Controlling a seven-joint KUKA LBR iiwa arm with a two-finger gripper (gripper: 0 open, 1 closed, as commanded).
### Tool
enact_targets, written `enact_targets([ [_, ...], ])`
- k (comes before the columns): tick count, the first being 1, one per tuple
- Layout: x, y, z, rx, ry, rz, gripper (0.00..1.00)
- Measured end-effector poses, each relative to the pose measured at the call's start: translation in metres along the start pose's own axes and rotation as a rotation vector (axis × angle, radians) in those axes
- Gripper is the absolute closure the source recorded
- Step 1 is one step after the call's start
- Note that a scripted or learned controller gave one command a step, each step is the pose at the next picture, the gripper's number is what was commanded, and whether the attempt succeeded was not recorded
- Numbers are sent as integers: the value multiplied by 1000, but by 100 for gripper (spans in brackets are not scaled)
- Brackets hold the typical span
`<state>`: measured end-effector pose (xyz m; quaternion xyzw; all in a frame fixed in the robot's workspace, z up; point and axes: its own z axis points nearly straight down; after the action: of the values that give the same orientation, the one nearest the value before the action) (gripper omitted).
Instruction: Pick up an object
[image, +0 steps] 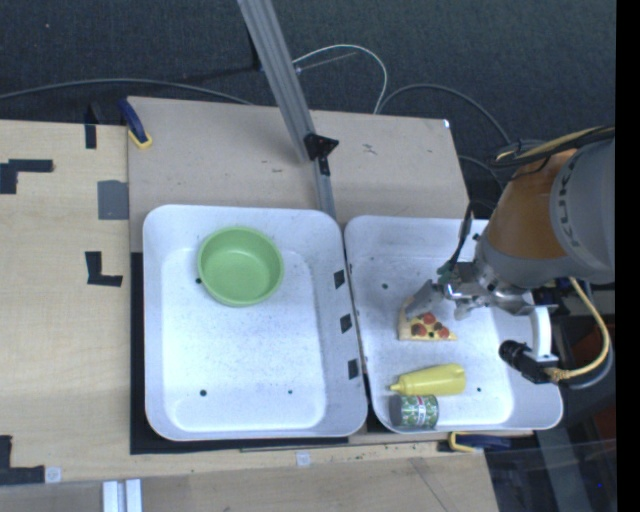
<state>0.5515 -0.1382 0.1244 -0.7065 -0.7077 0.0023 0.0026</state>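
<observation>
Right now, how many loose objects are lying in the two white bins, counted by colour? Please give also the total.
Green: 2, the bowl and the small can
Yellow: 1, the mustard bottle
Mixed yellow and red: 1, the pizza slice
Total: 4

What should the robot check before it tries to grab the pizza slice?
1. Pizza slice lies flat in the right bin: ok.
2. Gripper is over the slice: ok, it sits just at the slice's upper edge.
3. Fingers spread enough to fit around the slice: cannot tell, the arm hides them from above.
4. Neighbours out of the way: ok, the yellow mustard bottle and the green can lie apart from the slice, nearer the front wall.
5. Slice already gripped: not ok, nothing shows between the fingers.
6. Green bowl stays in the left bin, far from the move: ok.
</observation>
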Motion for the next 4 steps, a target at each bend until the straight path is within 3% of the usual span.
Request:
enact_targets([
  [1,1,1,-12,-4,0,-2,100],
  [2,-1,2,-76,-12,-2,0,100],
  [3,0,2,-88,-7,0,0,100],
  [4,49,-12,-81,-3,1,-4,100],
])
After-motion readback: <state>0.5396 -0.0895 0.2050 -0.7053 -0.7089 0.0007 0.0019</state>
